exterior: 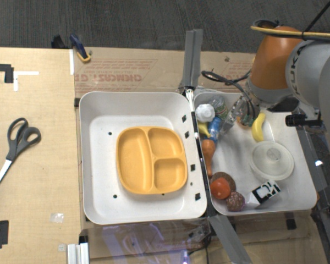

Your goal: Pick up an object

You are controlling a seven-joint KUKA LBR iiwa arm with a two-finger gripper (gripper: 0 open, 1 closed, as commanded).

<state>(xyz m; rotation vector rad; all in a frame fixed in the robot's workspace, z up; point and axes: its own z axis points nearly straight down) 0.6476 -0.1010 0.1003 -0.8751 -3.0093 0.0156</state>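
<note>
The tool (237, 113) hung by the banana (258, 128); its grip was unclear. It should drop straight down.

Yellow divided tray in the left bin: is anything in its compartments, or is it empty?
Empty. The yellow divided tray lies flat in the left bin, and all three compartments show bare yellow bottoms.

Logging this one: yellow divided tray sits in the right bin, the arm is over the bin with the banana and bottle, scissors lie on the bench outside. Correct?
Not quite. The camera view shows the yellow divided tray in the left bin, not the right bin. The rest stands: the arm is over the banana and bottle, scissors outside.
</note>
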